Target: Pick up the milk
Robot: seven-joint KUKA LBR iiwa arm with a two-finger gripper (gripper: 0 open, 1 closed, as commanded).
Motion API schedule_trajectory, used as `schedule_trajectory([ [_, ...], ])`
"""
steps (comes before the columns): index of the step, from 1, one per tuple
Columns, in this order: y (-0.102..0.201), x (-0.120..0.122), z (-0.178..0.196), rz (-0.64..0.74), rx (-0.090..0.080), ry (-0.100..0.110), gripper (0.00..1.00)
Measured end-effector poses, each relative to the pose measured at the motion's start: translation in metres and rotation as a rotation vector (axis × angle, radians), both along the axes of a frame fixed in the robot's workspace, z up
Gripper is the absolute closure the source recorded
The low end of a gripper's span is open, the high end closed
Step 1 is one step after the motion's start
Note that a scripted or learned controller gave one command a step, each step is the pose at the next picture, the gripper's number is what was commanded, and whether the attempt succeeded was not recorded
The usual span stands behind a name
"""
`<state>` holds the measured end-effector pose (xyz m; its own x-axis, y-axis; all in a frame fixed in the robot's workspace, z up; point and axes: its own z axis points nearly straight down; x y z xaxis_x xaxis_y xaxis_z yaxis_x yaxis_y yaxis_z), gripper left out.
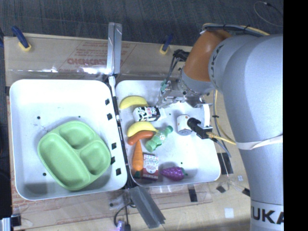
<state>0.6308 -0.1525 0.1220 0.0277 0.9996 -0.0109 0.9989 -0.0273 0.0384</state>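
milk (pixel 146 113) seemingly just below gripper (pixel 165 98)

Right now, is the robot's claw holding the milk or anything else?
It cannot be told. The gripper sits just above the milk in the right bin, next to a banana, but nothing shows between its fingers.

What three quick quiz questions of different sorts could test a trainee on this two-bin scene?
1. True or false: the milk lies in the right bin.
2. Which item sits in the left bin? A) green plate B) grapes C) carrot
3. Fill in: just above the milk lies a yellow ____.

Key:
1. True; it lies between two bananas, just left of the claw.
2. A
3. banana
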Motion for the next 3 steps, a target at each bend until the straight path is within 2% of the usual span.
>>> schedule_trajectory([
  [1,0.0,0.0,0.0,0.0,0.0,0.0,0.0],
  [2,0.017,-0.012,-0.014,0.291,-0.005,0.008,0.0],
  [3,0.046,0.015,0.042,0.309,0.006,0.039,0.0],
])
